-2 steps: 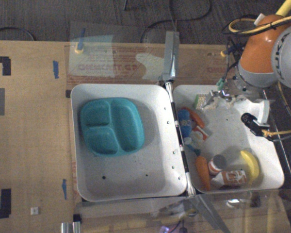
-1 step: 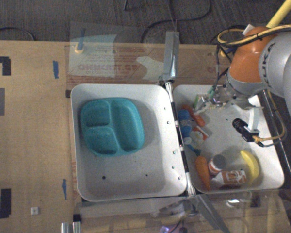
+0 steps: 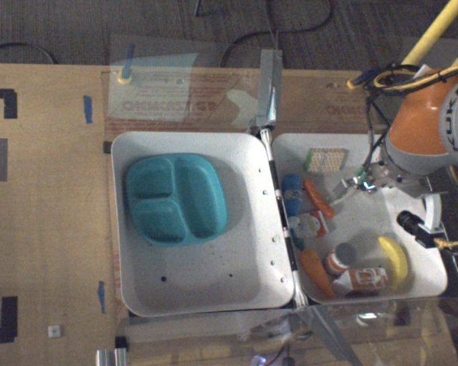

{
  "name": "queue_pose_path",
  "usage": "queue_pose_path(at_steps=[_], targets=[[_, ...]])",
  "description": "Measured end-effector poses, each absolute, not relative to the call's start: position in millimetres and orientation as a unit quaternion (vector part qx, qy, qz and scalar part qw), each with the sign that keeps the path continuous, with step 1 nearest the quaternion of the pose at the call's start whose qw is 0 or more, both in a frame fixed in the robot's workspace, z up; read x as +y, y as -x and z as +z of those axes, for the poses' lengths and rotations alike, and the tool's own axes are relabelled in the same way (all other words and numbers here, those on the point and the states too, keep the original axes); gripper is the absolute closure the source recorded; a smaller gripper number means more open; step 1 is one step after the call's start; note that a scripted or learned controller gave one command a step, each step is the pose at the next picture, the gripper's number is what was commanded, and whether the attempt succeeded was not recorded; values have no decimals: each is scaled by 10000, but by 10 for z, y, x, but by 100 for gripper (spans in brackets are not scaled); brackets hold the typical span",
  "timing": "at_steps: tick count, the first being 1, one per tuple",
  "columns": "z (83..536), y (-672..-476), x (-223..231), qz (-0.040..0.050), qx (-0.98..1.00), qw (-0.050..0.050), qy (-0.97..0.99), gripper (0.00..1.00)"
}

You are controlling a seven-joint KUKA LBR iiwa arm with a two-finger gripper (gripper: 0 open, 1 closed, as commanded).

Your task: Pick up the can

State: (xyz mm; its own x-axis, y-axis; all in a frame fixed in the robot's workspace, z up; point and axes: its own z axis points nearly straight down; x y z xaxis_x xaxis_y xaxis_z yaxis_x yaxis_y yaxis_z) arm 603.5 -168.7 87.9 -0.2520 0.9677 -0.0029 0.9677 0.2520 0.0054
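The can [image 3: 340,258] stands upright in the right bin [image 3: 435,280], near its front. It has a grey top and a red and white label. My gripper [image 3: 360,180] hangs over the back half of that bin, below the arm's orange band [image 3: 420,128]. It is well behind the can and slightly to its right, apart from it. Nothing shows between the fingers.
Around the can lie an orange carrot-like piece [image 3: 316,271], a small box [image 3: 367,278] and a banana [image 3: 395,259]. Further back are a blue object [image 3: 292,191], an orange stick [image 3: 317,197], a small packet [image 3: 309,223] and a cracker box [image 3: 325,159]. A teal divided plate [image 3: 175,197] sits in the left bin [image 3: 214,288].
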Motion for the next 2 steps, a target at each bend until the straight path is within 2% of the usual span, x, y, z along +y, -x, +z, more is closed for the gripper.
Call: queue_pose_path(at_steps=[1,2], targets=[[872,-6676,-1769,2,8147,11,-5799,0],[858,-6670,-1982,-16,7240,-25,-6898,0]])
